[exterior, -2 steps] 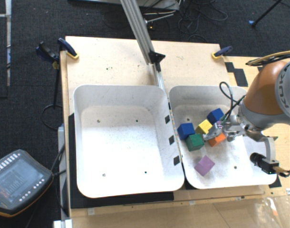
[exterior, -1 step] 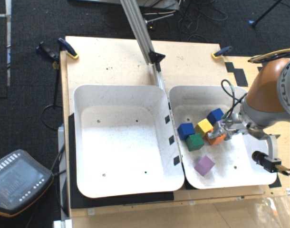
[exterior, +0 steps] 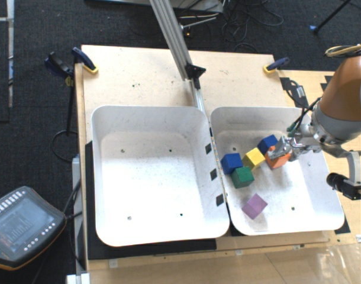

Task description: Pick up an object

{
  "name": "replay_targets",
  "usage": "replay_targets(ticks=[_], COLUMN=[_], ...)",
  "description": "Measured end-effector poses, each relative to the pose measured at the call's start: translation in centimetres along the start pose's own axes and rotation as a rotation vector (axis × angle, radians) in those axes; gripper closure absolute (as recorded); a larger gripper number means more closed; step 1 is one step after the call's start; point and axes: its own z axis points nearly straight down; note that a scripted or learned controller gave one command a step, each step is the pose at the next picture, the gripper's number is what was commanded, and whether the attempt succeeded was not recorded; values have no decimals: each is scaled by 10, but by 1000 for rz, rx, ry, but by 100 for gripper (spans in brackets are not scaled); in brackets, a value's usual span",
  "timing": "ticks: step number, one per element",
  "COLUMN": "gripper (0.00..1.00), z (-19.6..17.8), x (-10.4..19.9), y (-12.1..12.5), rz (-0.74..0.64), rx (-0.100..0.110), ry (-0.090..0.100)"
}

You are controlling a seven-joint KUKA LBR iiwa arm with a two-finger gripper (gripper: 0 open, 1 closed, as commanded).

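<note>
Orange block (exterior: 277, 161) sat in the right bin (exterior: 322, 215), far side, touching the blue block (exterior: 267, 144). Gripper (exterior: 285, 152) was right on it; we couldn't tell whether it gripped anything. We judged the block light, rigid, maybe slick; best taken across two flat opposite faces. Yellow block (exterior: 254, 157), second blue (exterior: 231, 163), green (exterior: 242, 177) clustered beside; purple (exterior: 254, 206) apart. Left bin (exterior: 103, 129) adjacent. No readable writing anywhere.

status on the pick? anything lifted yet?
Done: the arm has reached into the right bin and the claw sits low at the orange block. In hand: nothing visibly held; whether the block is gripped can't be seen. Left: grasp and lift. Blue, yellow, green and purple blocks lie untouched.
</note>
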Motion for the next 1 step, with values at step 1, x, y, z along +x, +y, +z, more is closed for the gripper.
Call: replay_targets(ticks=[1], gripper=[100], z=[-53], x=[0], y=[2], rz=[0], rx=[0], ry=[0])
